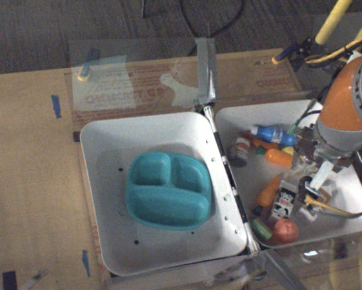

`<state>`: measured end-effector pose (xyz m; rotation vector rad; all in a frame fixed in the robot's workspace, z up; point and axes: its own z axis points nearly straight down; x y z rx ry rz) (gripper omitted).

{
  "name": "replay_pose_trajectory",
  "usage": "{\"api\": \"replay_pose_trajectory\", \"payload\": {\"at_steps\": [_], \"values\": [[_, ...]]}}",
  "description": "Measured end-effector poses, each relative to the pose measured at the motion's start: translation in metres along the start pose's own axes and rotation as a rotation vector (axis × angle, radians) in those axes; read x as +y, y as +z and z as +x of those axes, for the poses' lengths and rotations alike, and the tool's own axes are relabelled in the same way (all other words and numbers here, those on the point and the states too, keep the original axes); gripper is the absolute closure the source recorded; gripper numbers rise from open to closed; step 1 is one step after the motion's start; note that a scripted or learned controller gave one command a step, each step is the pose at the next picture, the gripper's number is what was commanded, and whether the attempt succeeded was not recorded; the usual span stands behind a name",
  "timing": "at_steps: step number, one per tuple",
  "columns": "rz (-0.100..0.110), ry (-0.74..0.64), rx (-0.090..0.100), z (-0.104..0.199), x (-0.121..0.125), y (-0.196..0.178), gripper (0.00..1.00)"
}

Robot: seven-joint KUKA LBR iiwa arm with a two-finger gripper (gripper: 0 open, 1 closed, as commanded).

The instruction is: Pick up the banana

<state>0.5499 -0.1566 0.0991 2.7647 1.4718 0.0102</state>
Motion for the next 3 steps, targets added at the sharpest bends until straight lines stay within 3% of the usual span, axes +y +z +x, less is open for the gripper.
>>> {"api": "replay_pose_trajectory", "payload": {"at_steps": [1,2,3], "values": [[0.012,0.210,-0.003,0.031,-0.054,-0.150,1.00],[0.013,0.209,-0.004,0.031,-0.054,-0.150,0.00],[0.012,0.115,-0.004,-0.007,0.026,-0.144,0.00]]}}
